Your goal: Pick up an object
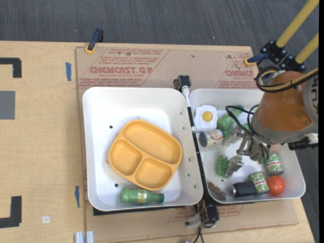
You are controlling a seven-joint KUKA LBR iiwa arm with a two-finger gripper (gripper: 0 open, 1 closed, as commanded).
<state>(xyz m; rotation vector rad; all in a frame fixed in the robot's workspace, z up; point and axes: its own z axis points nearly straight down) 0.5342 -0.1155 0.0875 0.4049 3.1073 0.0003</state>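
Note:
My gripper [245,158] hangs low over the middle of the right bin [298,186], below the orange band of the arm. Its fingers stand open with nothing between them. One fingertip [235,165] is just right of a small green leafy piece [223,165]. Around the gripper lie a green-labelled can [274,163], a second green can [259,181], a red tomato [276,185] and a black block [243,189]. Farther back are a white carton with a yellow spot [206,116], a tan-labelled tin [212,137] and a green item [227,123].
The left bin [96,115] holds a yellow divided plate [146,154] and a green bottle [142,197] lying along its front wall. A black clamp [182,81] sits at the back between the bins. Cables run beside the arm at the right.

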